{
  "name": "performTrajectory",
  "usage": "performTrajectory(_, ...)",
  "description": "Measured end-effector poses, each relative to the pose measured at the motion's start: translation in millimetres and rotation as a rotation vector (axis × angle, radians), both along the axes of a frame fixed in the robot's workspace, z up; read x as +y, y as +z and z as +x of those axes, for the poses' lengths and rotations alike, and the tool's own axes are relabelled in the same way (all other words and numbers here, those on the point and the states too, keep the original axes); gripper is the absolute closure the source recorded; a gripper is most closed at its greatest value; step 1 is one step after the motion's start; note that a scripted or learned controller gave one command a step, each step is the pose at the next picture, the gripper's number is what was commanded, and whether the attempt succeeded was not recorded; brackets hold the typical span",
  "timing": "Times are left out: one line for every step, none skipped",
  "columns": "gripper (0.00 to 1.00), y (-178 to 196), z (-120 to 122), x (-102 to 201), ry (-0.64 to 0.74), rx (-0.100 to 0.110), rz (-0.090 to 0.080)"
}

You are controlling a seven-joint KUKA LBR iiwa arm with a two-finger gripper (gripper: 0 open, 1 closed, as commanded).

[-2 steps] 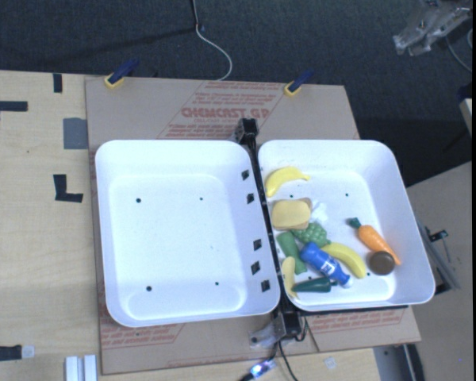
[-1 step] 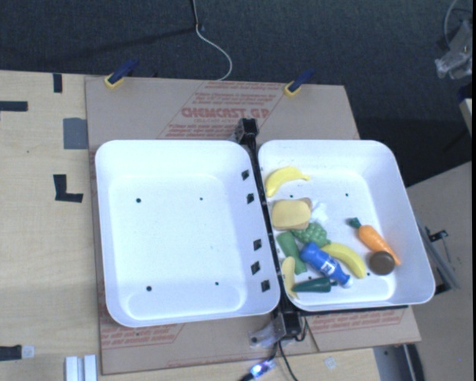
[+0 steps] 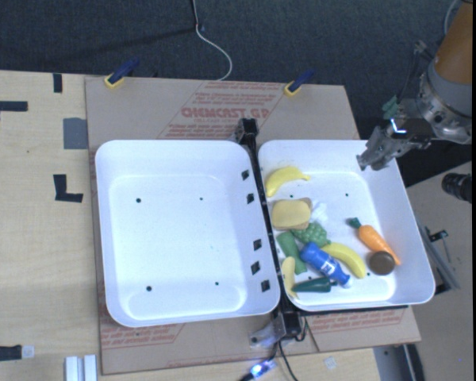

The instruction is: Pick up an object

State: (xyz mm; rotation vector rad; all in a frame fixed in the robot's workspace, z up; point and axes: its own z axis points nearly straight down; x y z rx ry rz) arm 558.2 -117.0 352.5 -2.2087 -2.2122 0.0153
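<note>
The grey two-finger gripper (image 3: pixel 376 155) hangs over the top right corner of the right-hand shallow white plastic bin (image 3: pixel 404 205), at the end of the grey arm with its orange band (image 3: pixel 460 38); whether it is open or closed cannot be told, and nothing shows in its grasp. The toys all lie in this right bin. A yellow plastic banana (image 3: pixel 283 178) sits near the top left corner, with a tan bread-shaped piece (image 3: pixel 291 213) just below it along the left edge. Below that lies a green bumpy cluster like grapes (image 3: pixel 310 234), then a blue bottle-shaped toy (image 3: pixel 324 263) touching a second yellow banana (image 3: pixel 347 258). An orange carrot (image 3: pixel 375 243) and a brown round piece (image 3: pixel 381 263) rest near the right edge. A dark green pod (image 3: pixel 311 287) lies along the bottom edge. The left-hand white bin (image 3: pixel 111 213) adjoins it, on a brown cardboard sheet (image 3: pixel 214 113).
</note>
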Motion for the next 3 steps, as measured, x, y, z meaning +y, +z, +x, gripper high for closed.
performTrajectory(1.00, 136, 25, 64, 0.008, -0.033, -0.004)
performTrajectory(1.00, 187, -31, 98, 0.005, -0.024, -0.003)
performTrajectory(1.00, 31, -71, 157, 0.005, 0.003, -0.004)
